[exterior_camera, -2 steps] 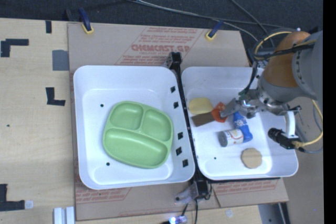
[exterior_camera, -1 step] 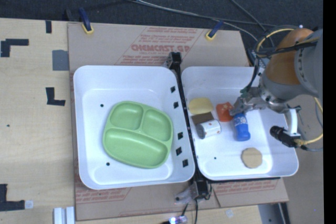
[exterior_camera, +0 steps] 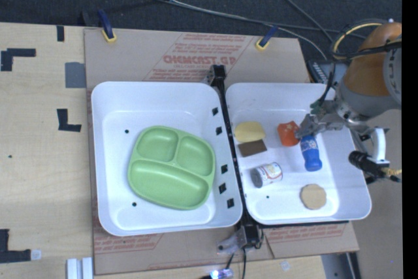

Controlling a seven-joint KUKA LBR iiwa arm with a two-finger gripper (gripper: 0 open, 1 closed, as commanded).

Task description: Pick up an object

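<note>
Blue bottle just below hand

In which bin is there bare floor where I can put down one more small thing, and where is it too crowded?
Left bin: bare floor borders the green plate on all sides, widest along the far wall. Right bin: a free strip along the far wall, beyond the sponge. Its middle is crowded: orange piece, blue bottle, can, cookie, with the pincer there.
</note>
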